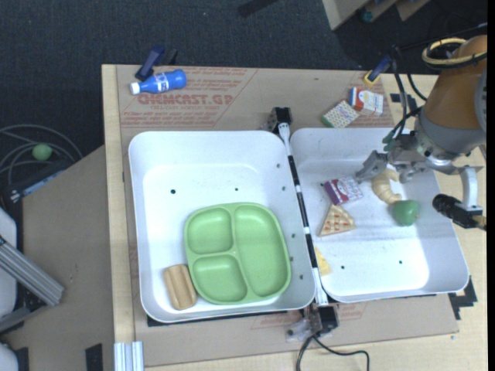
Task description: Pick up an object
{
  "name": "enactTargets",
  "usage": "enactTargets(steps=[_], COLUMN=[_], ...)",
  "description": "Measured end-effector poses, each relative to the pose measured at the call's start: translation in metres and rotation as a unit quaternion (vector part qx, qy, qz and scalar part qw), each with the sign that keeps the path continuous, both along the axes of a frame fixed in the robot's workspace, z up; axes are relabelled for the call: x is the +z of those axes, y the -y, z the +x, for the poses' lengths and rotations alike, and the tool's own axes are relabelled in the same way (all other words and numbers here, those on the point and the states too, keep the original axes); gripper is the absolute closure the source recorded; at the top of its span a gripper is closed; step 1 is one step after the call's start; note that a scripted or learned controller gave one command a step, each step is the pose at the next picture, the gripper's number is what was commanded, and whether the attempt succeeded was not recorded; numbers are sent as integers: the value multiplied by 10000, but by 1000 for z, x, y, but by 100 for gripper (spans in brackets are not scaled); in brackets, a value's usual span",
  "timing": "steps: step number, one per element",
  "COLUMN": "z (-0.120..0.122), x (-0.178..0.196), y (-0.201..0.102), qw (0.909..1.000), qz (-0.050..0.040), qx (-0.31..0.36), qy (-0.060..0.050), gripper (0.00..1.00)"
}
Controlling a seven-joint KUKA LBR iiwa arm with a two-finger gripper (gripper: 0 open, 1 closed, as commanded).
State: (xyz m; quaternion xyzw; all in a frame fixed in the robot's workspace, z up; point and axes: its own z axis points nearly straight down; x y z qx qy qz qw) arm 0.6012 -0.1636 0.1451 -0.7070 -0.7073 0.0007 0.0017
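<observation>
1. Camera view: my tool (384, 170) is low in the right bin (433, 280), over the croissant (384, 187); I can't tell its opening.
2. Green ball (405, 212), waffle piece (336, 221) and purple packet (341, 189) lie nearby.
3. Step: approach for a grasp. Next I'd need to close squarely on the croissant, then lift.

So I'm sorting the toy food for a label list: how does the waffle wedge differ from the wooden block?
The waffle wedge is triangular with a grid pattern; the wooden block is a plain tan rounded rectangle. The wedge lies in the right bin, the block in the left bin touching the green plate. Both lie flat.
</observation>
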Motion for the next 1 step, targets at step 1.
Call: enactTargets(steps=[1], z=[2], x=[-61], y=[-60], qw=[10000], qz=[2], qx=[4], qy=[10], gripper=[0])
